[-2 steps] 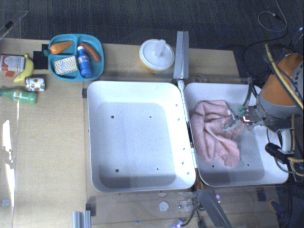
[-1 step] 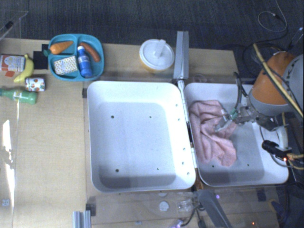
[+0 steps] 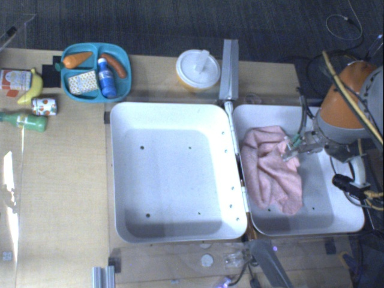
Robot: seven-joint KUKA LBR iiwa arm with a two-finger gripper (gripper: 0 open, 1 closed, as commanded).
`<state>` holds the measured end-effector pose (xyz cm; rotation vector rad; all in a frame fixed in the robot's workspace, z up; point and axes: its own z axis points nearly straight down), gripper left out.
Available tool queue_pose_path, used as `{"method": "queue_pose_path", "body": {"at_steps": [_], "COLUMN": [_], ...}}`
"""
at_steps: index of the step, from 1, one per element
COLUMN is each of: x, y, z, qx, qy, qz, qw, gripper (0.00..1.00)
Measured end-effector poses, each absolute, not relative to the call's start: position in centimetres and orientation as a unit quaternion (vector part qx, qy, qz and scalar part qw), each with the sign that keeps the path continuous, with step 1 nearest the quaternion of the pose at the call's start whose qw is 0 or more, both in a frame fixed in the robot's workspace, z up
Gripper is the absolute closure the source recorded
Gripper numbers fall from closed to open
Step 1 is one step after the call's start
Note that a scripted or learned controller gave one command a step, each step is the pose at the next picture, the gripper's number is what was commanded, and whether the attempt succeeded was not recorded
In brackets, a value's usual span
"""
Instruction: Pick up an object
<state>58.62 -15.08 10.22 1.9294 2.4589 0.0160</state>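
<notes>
a pink cloth (image 3: 273, 170) lies crumpled in the right bin (image 3: 336, 218), against that bin's left wall and reaching from near its far edge toward its near edge. no writing on it can be read. the left bin (image 3: 174, 221) sits just beside, their walls touching. at the tabletop's (image 3: 54, 191) far left corner stands a blue divided tray (image 3: 96, 72) with toy food and a small blue bottle (image 3: 106, 77); left of it lie a banana (image 3: 33, 87), a small can (image 3: 44, 106) and a green bottle (image 3: 25, 121), labels too small to read. a white lidded cup (image 3: 198, 69) stands at the far edge. the hand (image 3: 294, 146) points down at the cloth's upper right edge; whether it is apart or together cannot be told.
</notes>
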Motion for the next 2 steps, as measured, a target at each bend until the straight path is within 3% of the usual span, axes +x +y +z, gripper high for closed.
{"method": "queue_pose_path", "body": {"at_steps": [1, 2], "x": [61.2, 65.0], "y": [-7.7, -7.9], "z": [18.6, 18.6], "qx": [0.551, 0.507], "qy": [0.835, 0.862], "qz": [0.0015, 0.001], "qw": [0.002, 0.003], "gripper": [1.0, 1.0]}}
